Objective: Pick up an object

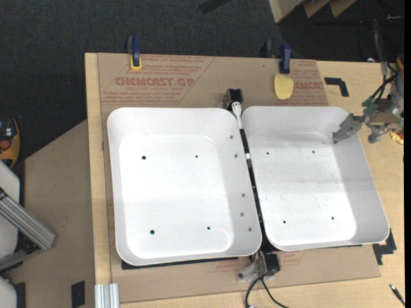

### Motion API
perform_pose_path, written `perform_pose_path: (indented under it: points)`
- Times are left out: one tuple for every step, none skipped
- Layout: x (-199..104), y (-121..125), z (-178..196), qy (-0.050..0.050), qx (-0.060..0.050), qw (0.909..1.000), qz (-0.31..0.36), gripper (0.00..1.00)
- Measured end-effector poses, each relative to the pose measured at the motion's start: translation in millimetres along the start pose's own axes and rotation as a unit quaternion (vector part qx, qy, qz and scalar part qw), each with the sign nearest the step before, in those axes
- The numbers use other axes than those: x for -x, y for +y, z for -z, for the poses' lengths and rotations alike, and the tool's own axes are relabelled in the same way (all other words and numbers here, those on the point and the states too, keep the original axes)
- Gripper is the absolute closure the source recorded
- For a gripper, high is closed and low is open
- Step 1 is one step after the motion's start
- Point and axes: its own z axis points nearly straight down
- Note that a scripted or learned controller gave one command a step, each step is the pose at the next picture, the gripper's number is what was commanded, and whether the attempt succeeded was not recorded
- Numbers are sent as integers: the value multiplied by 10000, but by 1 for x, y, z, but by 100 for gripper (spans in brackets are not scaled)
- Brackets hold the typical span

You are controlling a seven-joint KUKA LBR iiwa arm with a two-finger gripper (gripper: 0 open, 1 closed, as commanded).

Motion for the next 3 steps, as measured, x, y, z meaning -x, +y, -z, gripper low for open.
perform_pose_path:
  points:
    - [5,-24,260,-45,105,9999,4,0]
    - [5,-23,260,-29,33,10000,6,100]
    - [3,13,105,24,-65,10000,5,100]
